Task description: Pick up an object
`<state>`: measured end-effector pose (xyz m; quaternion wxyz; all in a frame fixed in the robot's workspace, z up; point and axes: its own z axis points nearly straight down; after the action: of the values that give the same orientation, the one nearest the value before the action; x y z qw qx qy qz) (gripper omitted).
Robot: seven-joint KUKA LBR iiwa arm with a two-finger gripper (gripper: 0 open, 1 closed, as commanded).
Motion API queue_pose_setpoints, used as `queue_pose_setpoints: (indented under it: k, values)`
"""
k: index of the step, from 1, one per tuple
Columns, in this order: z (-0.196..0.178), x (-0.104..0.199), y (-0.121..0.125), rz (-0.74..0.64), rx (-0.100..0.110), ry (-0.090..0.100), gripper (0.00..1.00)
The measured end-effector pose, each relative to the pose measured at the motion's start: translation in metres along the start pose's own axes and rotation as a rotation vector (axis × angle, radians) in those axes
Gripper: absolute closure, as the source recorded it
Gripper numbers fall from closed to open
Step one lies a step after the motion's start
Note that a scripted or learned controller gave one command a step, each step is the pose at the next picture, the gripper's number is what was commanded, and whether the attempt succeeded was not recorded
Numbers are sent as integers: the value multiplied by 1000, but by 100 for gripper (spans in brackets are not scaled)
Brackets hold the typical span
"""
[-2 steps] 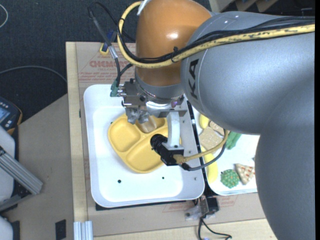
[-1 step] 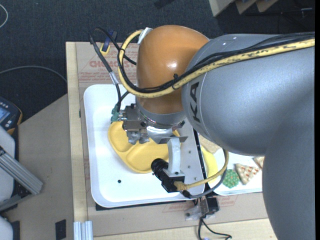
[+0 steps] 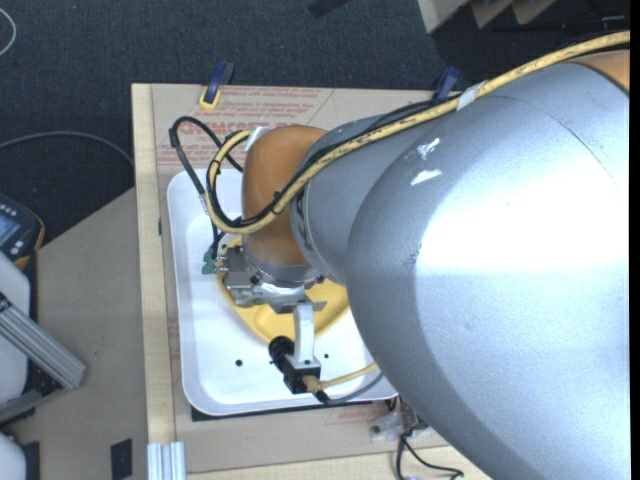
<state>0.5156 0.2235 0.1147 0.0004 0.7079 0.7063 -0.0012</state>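
Big grey arm over most of the bench, orange band low above the white bin. Gripper down inside the bin, near its middle. Hard to tell if open or shut. Yellow thing under the wrist, on the bin floor toward the near edge. Black and yellow cables looped by the bin's far left corner.

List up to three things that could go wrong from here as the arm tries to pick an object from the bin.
1. The arm hides most of the bin, so a miss may go unseen.
2. The yellow object sits partly under the wrist; it could be pressed rather than gripped.
3. The looping cable might snag.
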Motion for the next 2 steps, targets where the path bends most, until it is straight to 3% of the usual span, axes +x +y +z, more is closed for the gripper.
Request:
queue_pose_setpoints:
  k: [1,2]
  values:
    - [-116,-58,27,4,-14,3,100]
    - [-160,5,2,-10,-6,7,100]
